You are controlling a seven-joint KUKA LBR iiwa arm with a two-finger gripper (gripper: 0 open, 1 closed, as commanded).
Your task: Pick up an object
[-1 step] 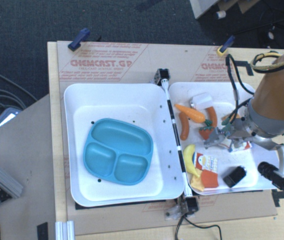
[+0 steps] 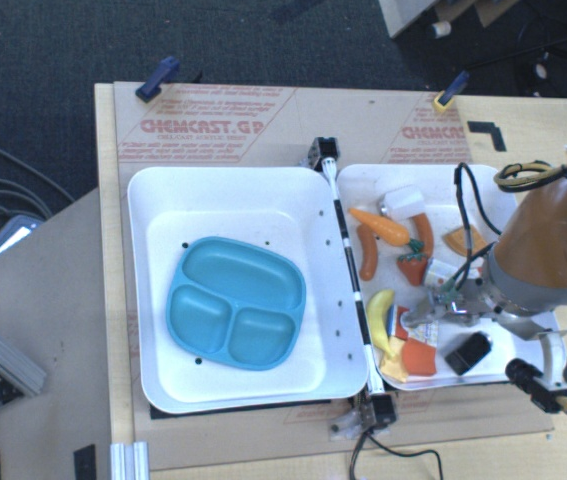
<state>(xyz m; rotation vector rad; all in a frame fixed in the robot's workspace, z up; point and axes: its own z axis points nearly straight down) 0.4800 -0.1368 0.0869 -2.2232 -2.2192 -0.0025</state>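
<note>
Blue tray (image 2: 235,302) alone mid left bin (image 2: 153,268); hand (image 2: 441,308) low over crowded right bin (image 2: 363,183), grip unclear.

Glossy smooth white plastic bins (image 2: 153,268); matt blue plastic divided tray (image 2: 235,303); pale wood bench (image 2: 113,228); shiny plastic toy carrot (image 2: 380,226), banana (image 2: 379,318).

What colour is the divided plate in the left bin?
Light blue plate, clearest in the camera view.

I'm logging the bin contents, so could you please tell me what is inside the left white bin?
The left white bin holds one light blue plastic plate with three compartments, lying flat. Whatever lies beneath the plate is covered.
</note>
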